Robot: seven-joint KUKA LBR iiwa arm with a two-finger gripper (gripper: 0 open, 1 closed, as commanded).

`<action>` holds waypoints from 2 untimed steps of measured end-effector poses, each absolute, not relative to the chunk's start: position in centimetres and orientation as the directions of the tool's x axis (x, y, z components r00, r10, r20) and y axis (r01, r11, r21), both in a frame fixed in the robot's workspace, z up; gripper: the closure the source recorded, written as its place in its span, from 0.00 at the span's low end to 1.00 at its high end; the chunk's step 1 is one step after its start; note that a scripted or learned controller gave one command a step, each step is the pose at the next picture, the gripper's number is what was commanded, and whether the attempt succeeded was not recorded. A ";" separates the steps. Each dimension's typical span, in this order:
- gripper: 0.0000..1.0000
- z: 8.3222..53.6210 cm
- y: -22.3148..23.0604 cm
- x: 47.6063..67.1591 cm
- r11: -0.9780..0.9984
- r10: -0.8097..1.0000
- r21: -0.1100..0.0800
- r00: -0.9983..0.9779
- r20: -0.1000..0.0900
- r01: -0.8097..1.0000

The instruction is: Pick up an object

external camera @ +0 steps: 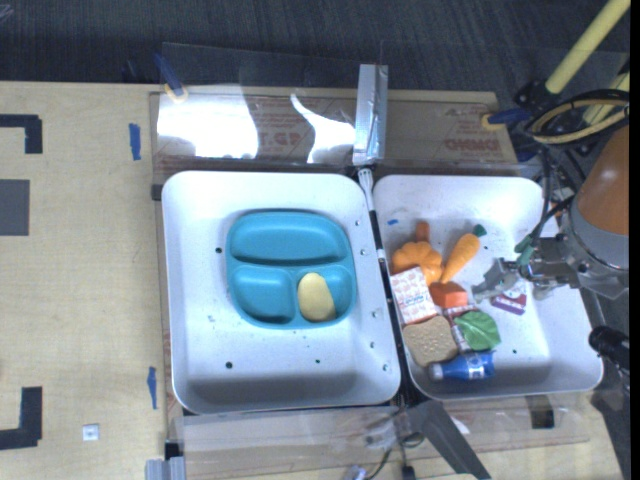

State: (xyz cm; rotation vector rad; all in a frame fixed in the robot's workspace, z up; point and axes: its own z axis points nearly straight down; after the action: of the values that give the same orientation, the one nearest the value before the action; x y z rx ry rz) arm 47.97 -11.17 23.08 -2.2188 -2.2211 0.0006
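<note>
My gripper [492, 278] hangs over the middle of the right bin [570, 363], having come in from the right. Just left of it lie a small red piece [450, 294] and a carrot [461, 255]. A purple and white card [511, 303] lies right under it. Further left sit an orange toy [417, 259] and a white and red carton [412, 296]. Toward the front are a bread slice [431, 340], a green leaf [478, 329] and a blue bottle [463, 369]. I see nothing held in the gripper.
The left bin [200, 358] holds a blue divided tray [262, 268] with a yellow rounded item [316, 296] in its right compartment. A metal divider [369, 118] stands behind the bins. Cables and a yellow pole [590, 38] are at the far right.
</note>
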 end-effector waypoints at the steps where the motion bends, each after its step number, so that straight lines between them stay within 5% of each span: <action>1: 0.00 24.9 -10.2 48.1 0.383 0.924 0.004 -0.383 -0.002 0.924; 2: 0.00 16.9 -10.2 53.8 0.510 0.860 -0.003 -0.510 0.004 0.860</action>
State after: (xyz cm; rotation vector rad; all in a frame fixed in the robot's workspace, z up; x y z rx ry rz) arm 53.79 -10.19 16.92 -1.5532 -2.7253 0.0011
